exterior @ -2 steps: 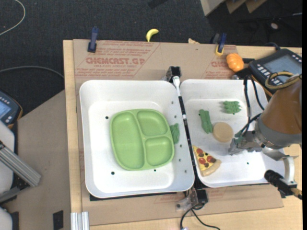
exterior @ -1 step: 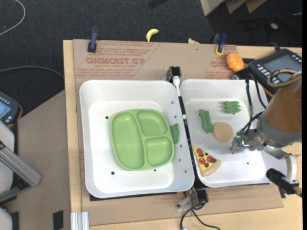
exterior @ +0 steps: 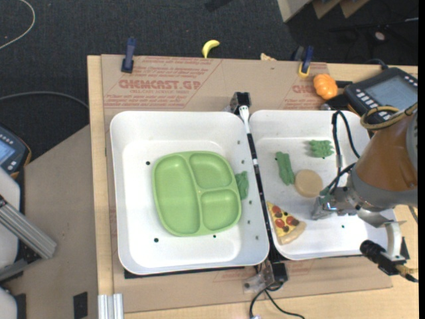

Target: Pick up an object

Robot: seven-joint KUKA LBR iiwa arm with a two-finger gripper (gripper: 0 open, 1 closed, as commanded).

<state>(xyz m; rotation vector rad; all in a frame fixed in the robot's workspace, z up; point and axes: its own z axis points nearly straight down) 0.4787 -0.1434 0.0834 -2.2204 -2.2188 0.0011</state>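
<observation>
Tan disc (exterior: 308, 183) mid right bin (exterior: 352, 248), just left of gripper (exterior: 323, 207); pizza slice (exterior: 287, 223) toward front-left corner. Finger state: cannot tell.

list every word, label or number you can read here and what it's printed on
"CHEMCAST G P": red print on the brown protective sheet behind the left bin; the last letters are uncertain.
Smaller red lines under it: too blurred to read.
Red print on the sheet behind the right bin, near the orange object: partly hidden, unreadable.
Handheld pendant screen: unreadable.
</observation>
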